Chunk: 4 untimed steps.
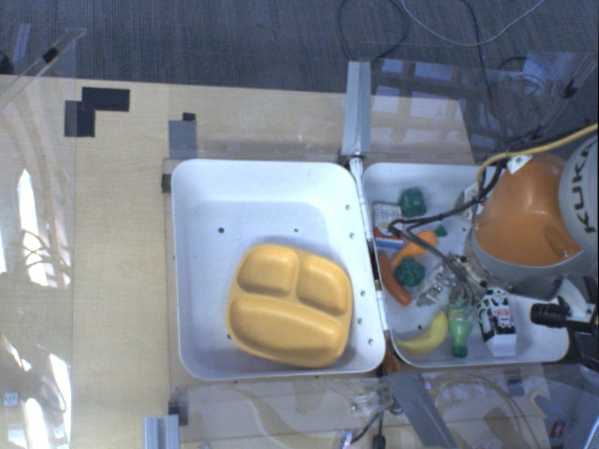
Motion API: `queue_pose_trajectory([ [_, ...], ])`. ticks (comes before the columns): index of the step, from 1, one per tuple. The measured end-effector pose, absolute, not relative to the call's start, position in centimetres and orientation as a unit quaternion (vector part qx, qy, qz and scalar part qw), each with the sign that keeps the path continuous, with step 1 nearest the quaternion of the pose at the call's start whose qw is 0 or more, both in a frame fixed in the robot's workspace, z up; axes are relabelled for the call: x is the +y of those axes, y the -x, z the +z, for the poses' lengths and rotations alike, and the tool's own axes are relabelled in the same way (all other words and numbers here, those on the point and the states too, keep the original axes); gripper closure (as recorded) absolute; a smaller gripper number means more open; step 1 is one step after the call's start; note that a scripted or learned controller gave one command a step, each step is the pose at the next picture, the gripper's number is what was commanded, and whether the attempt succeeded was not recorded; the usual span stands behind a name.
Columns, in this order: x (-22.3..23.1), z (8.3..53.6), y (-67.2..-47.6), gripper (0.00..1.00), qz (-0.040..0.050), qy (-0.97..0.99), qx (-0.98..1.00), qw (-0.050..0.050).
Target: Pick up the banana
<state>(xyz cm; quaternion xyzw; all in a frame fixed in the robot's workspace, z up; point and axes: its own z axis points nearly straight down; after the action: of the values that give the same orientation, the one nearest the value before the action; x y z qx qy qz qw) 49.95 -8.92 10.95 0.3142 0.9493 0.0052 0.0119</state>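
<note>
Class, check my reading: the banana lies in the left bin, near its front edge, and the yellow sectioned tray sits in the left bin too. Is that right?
Not quite. The camera view shows the banana in the right bin, near its front edge, beside a green bottle. The yellow sectioned tray does sit in the left bin.

Light wood bench [103,279], two shallow white bins sitting directly on it, side by side and touching at the inner rims. Left bin [201,251] is the bigger one, right bin [543,344] partly hidden under the arm. Black L-shaped marker [94,108] lies on the bench top, far left corner, well apart from the bins.
</note>
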Motion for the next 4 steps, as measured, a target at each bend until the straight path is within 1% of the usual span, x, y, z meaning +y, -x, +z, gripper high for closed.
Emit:
queue_pose_trajectory([
  [1,-8.9,10.9,-49.9,0.00,0.0051,-0.314,0.949,0.012],
  [2,-8.9,11.9,-50.2,1.00,0.0063,-0.314,0.949,0.014],
  [3,-8.9,11.9,-50.2,0.00,0.0063,-0.314,0.949,0.014],
  [4,-16.7,17.8,-48.9,0.00,0.0001,-0.268,0.964,0.004],
])
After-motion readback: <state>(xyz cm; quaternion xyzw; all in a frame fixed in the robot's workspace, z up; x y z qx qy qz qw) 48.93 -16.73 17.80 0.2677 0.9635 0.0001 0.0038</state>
